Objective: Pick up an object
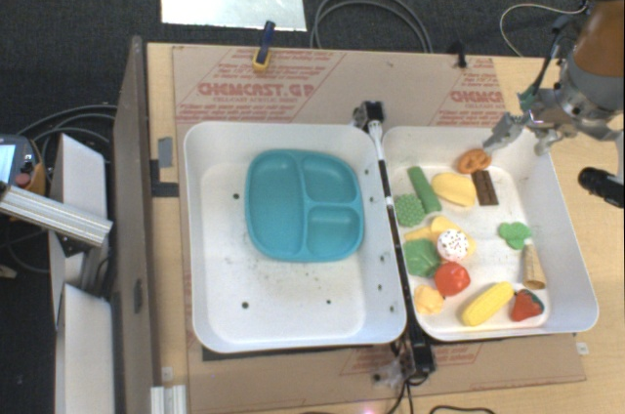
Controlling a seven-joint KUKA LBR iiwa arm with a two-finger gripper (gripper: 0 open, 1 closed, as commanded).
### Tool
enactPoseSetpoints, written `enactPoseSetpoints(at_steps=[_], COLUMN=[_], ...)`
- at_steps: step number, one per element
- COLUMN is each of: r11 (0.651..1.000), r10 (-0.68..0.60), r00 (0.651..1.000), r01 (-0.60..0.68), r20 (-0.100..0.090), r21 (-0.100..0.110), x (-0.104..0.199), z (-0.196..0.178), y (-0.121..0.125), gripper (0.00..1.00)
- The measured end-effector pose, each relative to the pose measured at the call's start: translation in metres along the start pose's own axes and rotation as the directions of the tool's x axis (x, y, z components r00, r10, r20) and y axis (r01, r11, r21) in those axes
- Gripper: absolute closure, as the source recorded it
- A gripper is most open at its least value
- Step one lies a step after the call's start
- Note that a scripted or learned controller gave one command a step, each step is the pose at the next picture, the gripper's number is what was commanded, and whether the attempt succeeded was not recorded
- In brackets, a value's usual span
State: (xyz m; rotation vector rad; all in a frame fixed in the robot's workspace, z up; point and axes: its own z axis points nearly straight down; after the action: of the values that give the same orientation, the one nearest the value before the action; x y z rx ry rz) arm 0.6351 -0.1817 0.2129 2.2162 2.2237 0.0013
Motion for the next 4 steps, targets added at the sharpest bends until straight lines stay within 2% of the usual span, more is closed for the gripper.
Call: enactPoseSetpoints(at_steps=[1,2,3,4], r11=[1.0,1.0,1.0,1.0], r10=[-0.005,-0.003,0.003,0.004], r00=[1.0,1.0,1.0,1.0], r01=[0.005,0.003,-0.003,-0.004], r20=[-0.007,0.001,0.006,-0.001], r21=[0.012,-0.009,-0.02,0.007], x=[0.062,0.058,0.018,0.0], z=[0.096,0.126,-0.063,0.043], y=[-0.04,0.019,0.037,0.032], gripper=[0.0,0.0,0.0,0.0])
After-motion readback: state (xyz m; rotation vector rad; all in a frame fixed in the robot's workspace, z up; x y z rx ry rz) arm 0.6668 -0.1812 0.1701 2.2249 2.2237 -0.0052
